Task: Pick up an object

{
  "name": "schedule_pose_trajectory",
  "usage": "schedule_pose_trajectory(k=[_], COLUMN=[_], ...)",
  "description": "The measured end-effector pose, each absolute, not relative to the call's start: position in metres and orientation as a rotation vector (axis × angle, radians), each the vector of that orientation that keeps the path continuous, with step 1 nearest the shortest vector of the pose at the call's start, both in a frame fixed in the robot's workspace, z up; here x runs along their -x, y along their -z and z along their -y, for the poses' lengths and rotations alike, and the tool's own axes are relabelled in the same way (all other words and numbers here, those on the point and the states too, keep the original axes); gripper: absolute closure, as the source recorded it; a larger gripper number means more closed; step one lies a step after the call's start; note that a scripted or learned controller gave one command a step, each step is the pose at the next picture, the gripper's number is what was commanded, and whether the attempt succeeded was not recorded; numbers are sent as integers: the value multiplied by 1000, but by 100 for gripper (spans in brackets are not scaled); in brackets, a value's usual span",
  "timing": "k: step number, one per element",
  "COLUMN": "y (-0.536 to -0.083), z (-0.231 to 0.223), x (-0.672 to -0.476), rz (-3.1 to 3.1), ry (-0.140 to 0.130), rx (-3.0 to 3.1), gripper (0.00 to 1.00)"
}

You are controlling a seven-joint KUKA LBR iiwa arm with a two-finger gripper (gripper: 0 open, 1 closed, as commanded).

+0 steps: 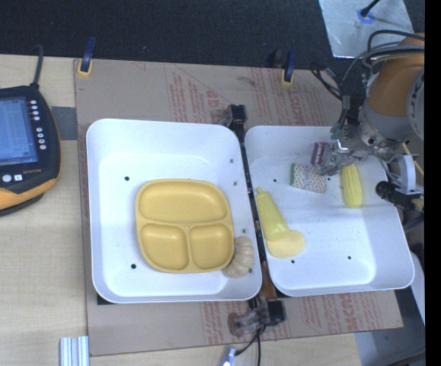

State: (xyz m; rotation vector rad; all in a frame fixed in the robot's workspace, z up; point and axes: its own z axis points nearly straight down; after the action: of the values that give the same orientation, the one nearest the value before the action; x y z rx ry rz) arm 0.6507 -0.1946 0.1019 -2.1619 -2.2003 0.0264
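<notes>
The nearest candidates for my pick lie in the right bin point(372, 269): a small speckled packet point(308, 178) at its upper middle, a little dark-and-red item point(321, 153) just above it, and a yellow corn cob point(351, 185) just to their right, all three crowded together beneath my tool point(339, 148). I judge I am placed here because that cluster gives me several things within one short descent, and the packet or the cob lies almost directly under the wrist. Whether my tool is spread or closed I cannot tell; the wrist housing and cables cover it from this angle, and I see nothing plainly held. Further down the same bin a pale yellow bottle-like piece point(275, 224) rests along the left wall, well apart from the cluster, probably harder to reach because the wall crowds it. In the left bin point(113, 151) a yellow divided tray point(183, 224) sits near the middle, with a small beige knobbly object point(240, 258) touching its lower right corner. What the dark-and-red item is I cannot make out; it is small and partly under my tool. My arm point(397, 90) is cut off at the right. On the counter point(22, 280), left of the bins, lies a teach pendant point(11, 151).
</notes>
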Motion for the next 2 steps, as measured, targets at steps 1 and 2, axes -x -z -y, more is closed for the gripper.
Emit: schedule_pose_trajectory(k=[1,2], y=[-96,-199], z=[214,155], x=[-548,-525], rz=[2229,2227], ry=[-1,-1], rx=[2220,2215], gripper=[100,100])
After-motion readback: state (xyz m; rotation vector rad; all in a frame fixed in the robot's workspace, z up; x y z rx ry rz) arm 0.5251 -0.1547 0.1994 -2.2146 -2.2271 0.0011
